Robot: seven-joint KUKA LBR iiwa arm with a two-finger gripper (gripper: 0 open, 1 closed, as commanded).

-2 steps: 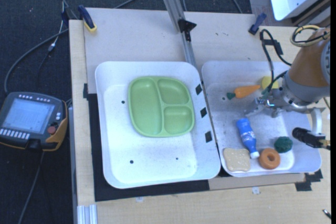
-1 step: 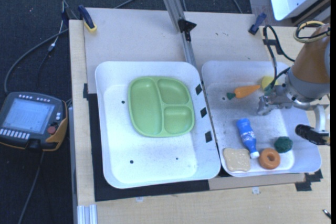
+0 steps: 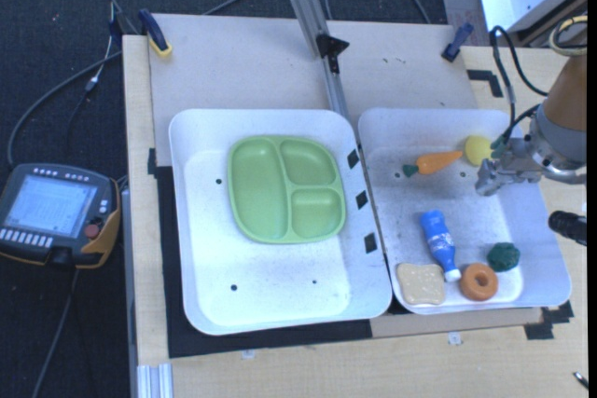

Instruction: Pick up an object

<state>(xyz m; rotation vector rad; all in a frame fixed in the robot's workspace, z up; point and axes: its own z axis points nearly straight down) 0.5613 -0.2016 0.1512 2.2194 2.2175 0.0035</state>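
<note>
- Yellow round toy lemon [image 3: 478, 148] is your closest candidate: it sits in the upper part of the right white bin [image 3: 550, 280], just beside the hand [image 3: 492, 183], touching or nearly touching the tip of the orange plastic carrot with green top [image 3: 434, 163].
- Hand hangs low over the bin near its right wall, just below the lemon. You can't tell from this angle whether it's spread or closed; nothing is visibly between its tips, so treat it as carrying nothing.
- Lemon is round and likely to roll off a pinch. Centre the hand over it before you descend, not off its edge.
- Carrot is the safer bet, in my view: long, thin, lying flat. Close across its narrow width, mid-body, away from the lemon end.
- Other options lower in the same bin: blue and white toy bottle [image 3: 437, 242], tan bread slice [image 3: 421, 283], orange ring doughnut [image 3: 479, 281], dark green lumpy piece [image 3: 504, 256]. Bread and doughnut sit close to the front wall, so less room for the hand there.
- Bottle end is close to bread and doughnut; grab its upper blue half if you go for it.
- Left white bin [image 3: 270, 308] holds a green sectioned plate [image 3: 284, 189]; flat and wide, a poor pinch target, skip it.
- Risk: hand is close to the right bin wall; watch clearance on descent.
</note>
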